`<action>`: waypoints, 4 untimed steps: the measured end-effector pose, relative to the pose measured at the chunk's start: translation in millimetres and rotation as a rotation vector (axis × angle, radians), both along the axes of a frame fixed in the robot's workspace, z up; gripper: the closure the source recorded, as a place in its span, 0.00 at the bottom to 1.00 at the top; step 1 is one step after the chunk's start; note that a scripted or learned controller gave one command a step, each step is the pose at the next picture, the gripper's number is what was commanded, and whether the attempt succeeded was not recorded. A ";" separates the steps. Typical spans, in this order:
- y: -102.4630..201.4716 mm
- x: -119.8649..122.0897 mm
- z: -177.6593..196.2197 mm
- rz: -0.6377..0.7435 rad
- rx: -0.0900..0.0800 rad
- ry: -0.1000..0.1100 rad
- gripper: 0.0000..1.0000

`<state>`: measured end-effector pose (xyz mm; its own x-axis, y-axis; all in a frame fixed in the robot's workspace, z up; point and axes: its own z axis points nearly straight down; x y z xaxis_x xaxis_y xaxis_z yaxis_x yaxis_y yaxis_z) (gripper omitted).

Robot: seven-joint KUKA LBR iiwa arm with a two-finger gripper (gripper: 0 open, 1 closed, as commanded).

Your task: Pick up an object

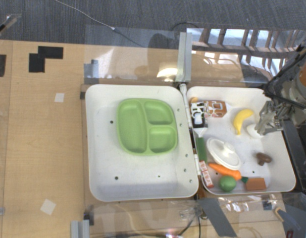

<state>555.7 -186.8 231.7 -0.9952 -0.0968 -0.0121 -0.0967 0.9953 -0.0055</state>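
Observation:
The right bin point(286, 175) holds a yellow banana point(241, 119), a white dish point(223, 153), an orange carrot point(225, 170), a green ball point(228, 183), an orange block point(255, 183), a small brown piece point(263, 157) and a brown-and-white packet point(211, 109). My gripper point(268, 125) hangs over the bin's upper right, just right of the banana, pointing down at a small white object point(253, 130). I see nothing between its fingers.
The left bin point(101, 182) carries a green divided plate point(146, 126). A metal post point(184, 56) rises behind the seam between the bins. Wooden bench surface spreads to the left.

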 end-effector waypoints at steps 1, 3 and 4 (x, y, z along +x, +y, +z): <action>3.3 -0.1 -3.3 0.004 0.004 0.006 0.00; 50.8 72.1 -142.7 -0.015 0.002 -0.001 0.00; 52.0 77.3 -130.9 -0.013 0.003 -0.018 1.00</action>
<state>633.0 -134.8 100.7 -0.9960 -0.0840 -0.0299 -0.0839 0.9965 -0.0046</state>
